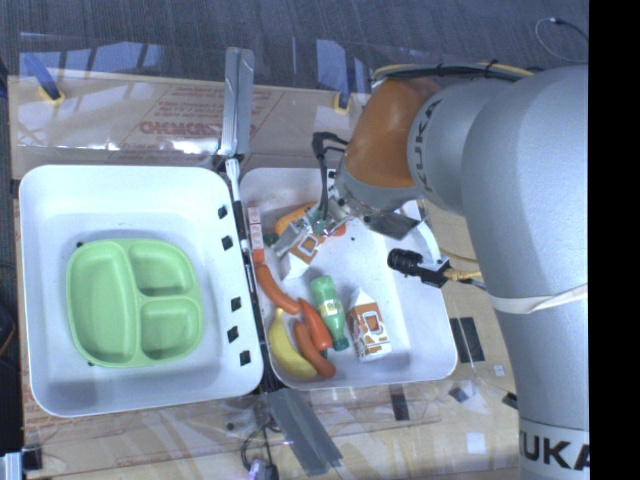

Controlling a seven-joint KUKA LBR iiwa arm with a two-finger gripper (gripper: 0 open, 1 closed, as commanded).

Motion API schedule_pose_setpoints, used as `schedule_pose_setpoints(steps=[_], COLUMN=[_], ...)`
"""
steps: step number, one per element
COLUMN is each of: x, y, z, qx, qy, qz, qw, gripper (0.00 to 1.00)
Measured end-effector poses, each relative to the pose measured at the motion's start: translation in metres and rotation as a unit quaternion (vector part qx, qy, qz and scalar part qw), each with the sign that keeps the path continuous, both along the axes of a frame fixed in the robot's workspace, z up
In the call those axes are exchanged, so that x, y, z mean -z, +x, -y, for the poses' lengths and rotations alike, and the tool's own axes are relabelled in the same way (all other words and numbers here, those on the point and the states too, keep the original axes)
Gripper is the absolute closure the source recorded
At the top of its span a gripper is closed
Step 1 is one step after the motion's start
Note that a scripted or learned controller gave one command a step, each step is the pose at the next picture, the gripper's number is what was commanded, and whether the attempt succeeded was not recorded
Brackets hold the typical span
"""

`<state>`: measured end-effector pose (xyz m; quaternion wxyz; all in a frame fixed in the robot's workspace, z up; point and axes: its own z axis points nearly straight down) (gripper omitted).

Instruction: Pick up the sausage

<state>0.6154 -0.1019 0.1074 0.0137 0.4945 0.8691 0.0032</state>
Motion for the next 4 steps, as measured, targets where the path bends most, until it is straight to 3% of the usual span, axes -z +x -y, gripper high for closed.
schedule_pose_setpoints(steps=[1,2,3,4], x=[0.013,0.015,0.015,0.014], y=[0.024,-0.033,-0.033,-0.014], z=[0.048,0.004,0.004,-0.005], qx=[-0.001,-0.043,-0.043,-0.31], qy=[0.0035,0.0036,0.0035,-0.0013], qz=[-0.012,-0.015,-0.015,-0.012], qw=[0.9999,0.999,0.999,0.9506], gripper=[0.0,0.0,0.0,0.0])
